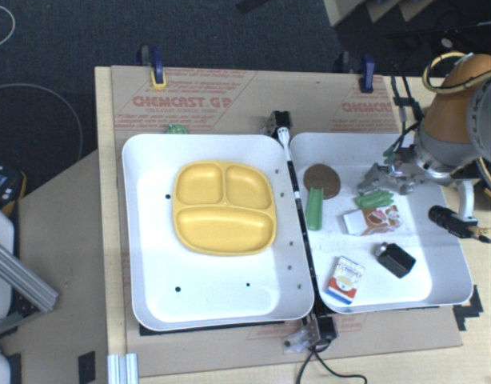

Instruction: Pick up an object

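Green and flat, a small packet (pixel 374 198) lies tilted near the middle of the right bin (pixel 437 290), its upper end right under the claw (pixel 381 176). Touching it below sits a white card with a red picture (pixel 373 219). To the left a green stick (pixel 313 209) stands lengthwise beside a brown disc (pixel 321 180); further down lie a black block (pixel 395 260) and a small orange-and-white box (pixel 346 279). The left bin (pixel 149 278) carries a yellow divided plate (pixel 225 207). The arm (pixel 453 118) leans in over the bin's far corner. The claw hangs just over the packet; how wide it stands, or whether it grips anything, I cannot tell.
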Available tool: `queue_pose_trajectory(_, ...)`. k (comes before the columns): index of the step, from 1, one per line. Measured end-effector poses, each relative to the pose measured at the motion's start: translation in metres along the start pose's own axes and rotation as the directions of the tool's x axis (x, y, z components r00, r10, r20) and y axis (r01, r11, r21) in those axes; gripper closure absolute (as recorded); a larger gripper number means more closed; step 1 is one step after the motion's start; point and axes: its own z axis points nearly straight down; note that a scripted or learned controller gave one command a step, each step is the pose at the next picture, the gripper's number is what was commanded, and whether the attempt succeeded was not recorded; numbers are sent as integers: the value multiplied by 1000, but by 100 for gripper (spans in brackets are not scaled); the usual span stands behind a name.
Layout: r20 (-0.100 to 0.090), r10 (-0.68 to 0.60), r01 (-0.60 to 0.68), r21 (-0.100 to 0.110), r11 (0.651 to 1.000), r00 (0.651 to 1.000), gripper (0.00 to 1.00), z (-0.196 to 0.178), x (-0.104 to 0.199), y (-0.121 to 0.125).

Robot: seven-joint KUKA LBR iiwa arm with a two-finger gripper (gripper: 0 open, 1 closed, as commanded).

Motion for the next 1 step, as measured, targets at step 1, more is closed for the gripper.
queue_pose_trajectory(1,3,-3,3,-12,1000,1000,100,-18,1,4)
